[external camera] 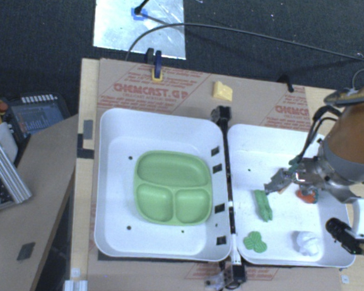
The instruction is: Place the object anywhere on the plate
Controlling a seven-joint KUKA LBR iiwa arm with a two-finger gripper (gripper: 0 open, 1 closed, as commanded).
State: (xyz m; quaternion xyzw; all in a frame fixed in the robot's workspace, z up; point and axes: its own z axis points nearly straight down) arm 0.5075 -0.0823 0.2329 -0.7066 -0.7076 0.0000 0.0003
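Dark carpet surrounds the bench [193, 89], w/ cardboard under two white bins. Left bin [113, 167] holds the green plate [172, 188], three sections, sitting mid-bin. Right bin [258, 145] has a long green piece [263, 204], a round green piece [255, 242], a white lump [307, 242] and sth orange-red [307, 196] just beside my gripper [280, 184]. Gripper hangs over right bin, near the long piece; can't tell its state or whether it grasps anything.

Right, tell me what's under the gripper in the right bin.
An orange-red object shows partly beneath the gripper, resting on the right bin floor. The arm covers the rest of it, so its shape cannot be told.
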